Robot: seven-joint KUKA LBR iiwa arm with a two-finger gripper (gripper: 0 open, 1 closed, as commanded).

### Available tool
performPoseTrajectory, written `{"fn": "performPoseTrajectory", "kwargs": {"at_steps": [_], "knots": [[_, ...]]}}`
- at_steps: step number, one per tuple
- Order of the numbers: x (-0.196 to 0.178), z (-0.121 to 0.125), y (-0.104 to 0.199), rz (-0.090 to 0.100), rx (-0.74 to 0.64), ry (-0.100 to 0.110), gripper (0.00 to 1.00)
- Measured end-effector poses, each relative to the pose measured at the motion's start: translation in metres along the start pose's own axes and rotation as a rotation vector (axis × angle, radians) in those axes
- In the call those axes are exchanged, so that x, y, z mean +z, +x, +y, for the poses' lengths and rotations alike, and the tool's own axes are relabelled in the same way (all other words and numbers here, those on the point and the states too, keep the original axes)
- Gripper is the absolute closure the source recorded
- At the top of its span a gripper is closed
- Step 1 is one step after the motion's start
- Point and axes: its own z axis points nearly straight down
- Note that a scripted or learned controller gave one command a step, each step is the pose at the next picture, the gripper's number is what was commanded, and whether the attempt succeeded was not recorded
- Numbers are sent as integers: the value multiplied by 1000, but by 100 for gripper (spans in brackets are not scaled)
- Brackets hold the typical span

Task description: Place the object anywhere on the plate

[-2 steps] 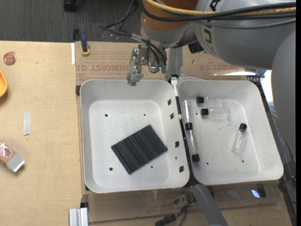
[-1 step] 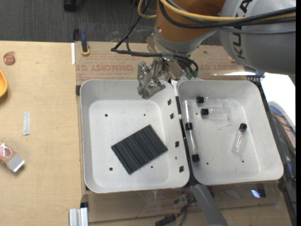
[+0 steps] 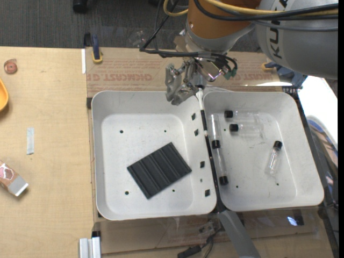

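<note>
**Arm poised over the seam between the bins, at the far rim**

The grey KUKA arm (image 3: 301, 31) enters from three o'clock and fills the upper right, its orange band (image 3: 223, 9) sitting directly above the wrist. Yellow and black cables loop around the band. Below it the gripper (image 3: 180, 90) hangs at twelve o'clock of the bench, over the far rim where the two bins meet. Its metal parts are bunched and blurred, so whether it is released or clenched cannot be told, and nothing is seen held in it.

The left bin (image 3: 107, 144) holds a dark ribbed plate (image 3: 159, 170), lying flat and turned at an angle, toward the bin's six o'clock side. The right bin (image 3: 301, 187) holds several clear tubes with black caps: one long tube (image 3: 216, 149) lies along the nine o'clock wall, two more (image 3: 244, 121) lie near twelve o'clock, and one tube (image 3: 274, 157) lies at three o'clock, well apart from the plate.

The bins rest on a pale wooden bench (image 3: 48, 90). Cardboard (image 3: 129, 69) lies behind them. At nine o'clock on the bench lie a small grey strip (image 3: 30, 141) and a wrapped block (image 3: 12, 179). Dark carpet (image 3: 43, 20) runs beyond.
</note>
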Motion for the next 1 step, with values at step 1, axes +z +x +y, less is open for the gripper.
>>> {"fn": "performPoseTrajectory", "kwargs": {"at_steps": [1], "knots": [[2, -6, 32, 1, -169, 0, 100]]}}
